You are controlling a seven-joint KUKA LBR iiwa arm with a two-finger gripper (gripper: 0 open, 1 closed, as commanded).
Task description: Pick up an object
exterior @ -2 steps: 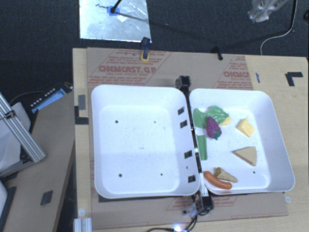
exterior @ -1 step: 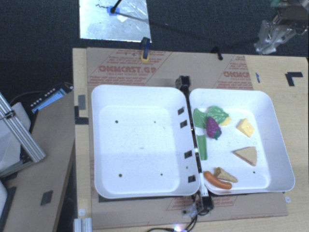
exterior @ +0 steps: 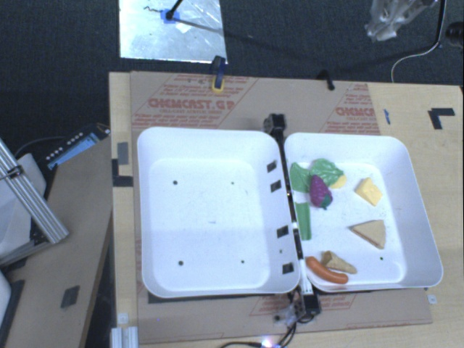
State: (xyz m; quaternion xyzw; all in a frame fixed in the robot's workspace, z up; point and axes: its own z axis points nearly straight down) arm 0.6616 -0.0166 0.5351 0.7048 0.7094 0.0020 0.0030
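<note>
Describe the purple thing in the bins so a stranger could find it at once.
Start at the right-hand white bin, the one that holds the toy food. Look to its upper left part, near the divider between the bins, where a green leafy piece lies. The purple piece rests at that leaf's lower edge; it is a dark, rounded lump and the sole purple thing among yellow, tan, green and orange neighbours.

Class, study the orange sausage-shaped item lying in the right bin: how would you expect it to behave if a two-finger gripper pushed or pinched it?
The orange sausage looks rounded and long, so it may roll sideways when nudged. Its surface seems smooth, perhaps slippery in a pinch. It lies close to the bin wall, which could crowd a finger there.
</note>
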